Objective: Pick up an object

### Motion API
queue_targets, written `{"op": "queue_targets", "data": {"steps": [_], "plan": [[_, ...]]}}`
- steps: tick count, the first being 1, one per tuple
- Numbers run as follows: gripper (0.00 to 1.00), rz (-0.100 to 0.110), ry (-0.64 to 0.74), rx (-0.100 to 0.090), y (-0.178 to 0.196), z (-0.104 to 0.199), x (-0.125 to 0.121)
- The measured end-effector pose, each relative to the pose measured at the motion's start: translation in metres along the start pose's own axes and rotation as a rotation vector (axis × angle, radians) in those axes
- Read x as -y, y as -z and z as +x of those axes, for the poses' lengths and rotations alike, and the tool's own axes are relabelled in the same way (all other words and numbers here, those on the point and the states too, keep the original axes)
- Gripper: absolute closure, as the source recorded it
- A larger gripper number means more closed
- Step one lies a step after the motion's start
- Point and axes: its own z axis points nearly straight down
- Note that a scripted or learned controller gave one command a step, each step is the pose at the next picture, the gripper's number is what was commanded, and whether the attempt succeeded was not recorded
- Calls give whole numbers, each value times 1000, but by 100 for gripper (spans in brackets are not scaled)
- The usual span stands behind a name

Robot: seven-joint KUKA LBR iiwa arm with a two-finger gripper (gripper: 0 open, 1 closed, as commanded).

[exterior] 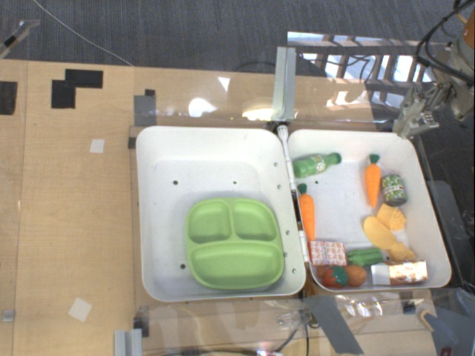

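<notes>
Camera view: my gripper (415, 117) at 1 o'clock, fingers' state unclear. I'd pick the carrot (372, 181) mid-body: likely light, rigid, slippery plastic.

text: we read none | labels – green bottle (316, 164), small can (393, 189), red-patterned box (327, 253), white carton (399, 273) – print too small for us

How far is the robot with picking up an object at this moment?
Nothing looks picked yet. The gripper sits above the far right corner of the right bin, with no item seen between its fingers. The two carrots, green bottle and other items lie in that bin. Reaching down, grasping and lifting are all left.
</notes>
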Motion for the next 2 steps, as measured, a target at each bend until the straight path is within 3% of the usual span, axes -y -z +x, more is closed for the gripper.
{"op": "queue_targets", "data": {"steps": [1, 2], "plan": [[100, 0, -96, 1, 46, -26, -10], [100, 1, -229, 2, 106, -26, -8]]}}
